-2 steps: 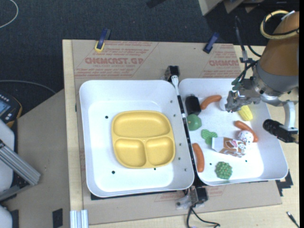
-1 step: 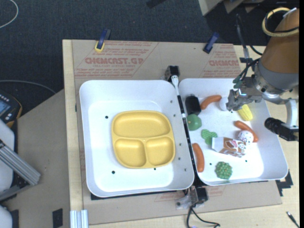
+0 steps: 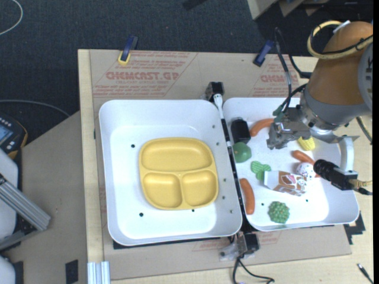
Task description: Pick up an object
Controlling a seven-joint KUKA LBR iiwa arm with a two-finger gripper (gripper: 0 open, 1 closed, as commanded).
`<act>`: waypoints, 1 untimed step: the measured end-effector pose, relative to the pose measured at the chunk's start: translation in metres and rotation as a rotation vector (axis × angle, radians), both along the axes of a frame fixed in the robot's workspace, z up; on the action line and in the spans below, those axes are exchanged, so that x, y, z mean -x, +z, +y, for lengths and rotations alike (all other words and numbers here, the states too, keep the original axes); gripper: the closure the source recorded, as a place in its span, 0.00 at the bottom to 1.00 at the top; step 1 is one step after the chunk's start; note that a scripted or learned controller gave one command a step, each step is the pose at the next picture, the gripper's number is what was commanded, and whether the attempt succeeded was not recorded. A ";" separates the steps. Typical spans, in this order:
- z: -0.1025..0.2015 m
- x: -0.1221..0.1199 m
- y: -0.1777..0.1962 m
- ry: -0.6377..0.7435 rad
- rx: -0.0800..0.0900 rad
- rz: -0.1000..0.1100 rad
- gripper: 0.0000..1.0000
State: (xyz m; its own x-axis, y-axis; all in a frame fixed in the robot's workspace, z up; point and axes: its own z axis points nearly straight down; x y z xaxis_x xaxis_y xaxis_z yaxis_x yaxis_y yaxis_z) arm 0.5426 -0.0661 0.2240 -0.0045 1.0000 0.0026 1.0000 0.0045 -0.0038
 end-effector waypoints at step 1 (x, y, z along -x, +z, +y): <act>0.052 0.012 0.011 0.001 0.000 -0.001 1.00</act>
State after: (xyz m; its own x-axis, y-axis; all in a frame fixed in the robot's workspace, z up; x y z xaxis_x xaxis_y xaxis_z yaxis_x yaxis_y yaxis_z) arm 0.5304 -0.0143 0.2349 -0.0057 1.0000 0.0028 1.0000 0.0057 -0.0029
